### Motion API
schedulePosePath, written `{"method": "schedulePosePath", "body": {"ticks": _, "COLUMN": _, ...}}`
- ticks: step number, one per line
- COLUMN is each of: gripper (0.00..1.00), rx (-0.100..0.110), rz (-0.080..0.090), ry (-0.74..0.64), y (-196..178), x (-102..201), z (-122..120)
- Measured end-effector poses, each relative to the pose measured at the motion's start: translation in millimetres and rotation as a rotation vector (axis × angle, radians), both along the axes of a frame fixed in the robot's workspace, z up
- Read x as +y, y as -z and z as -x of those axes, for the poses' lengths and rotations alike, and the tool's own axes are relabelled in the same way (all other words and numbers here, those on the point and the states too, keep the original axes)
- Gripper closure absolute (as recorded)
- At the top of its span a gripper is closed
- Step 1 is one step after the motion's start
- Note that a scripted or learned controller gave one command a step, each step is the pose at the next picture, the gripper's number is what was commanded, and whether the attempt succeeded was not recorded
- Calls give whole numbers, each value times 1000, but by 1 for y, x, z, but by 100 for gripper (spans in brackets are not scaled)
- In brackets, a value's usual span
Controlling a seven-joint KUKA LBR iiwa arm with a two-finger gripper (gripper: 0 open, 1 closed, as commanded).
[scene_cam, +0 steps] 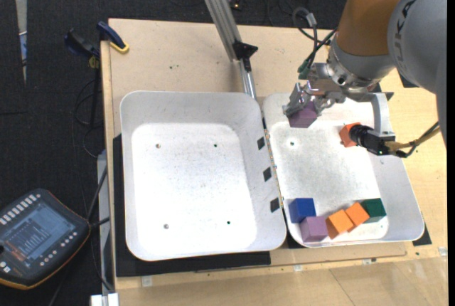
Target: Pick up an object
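The left bin (135,155) comes first, then the right bin (405,226). Along the right bin's near edge lie a blue block (301,208), a purple block (313,228), an orange block (340,220) and a green block (372,209). Near its far edge the gripper (304,109) is closed on a purple cube (303,117), raised above the floor. The cube looks small, light and rigid, likely smooth-faced; opposite flat faces suit a grip best. An orange piece (348,134) sits toward the right edge.

partial letters "KU" on the arm (416,20), nothing else legible
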State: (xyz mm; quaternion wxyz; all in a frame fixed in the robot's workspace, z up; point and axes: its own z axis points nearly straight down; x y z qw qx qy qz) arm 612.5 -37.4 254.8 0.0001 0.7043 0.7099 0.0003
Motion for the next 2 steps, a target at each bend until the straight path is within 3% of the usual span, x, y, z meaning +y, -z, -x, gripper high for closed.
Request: {"method": "schedulePosePath", "body": {"ticks": 2, "gripper": 100, "rx": 0, "rz": -1, "ry": 0, "y": 3, "x": 112, "z": -18}}
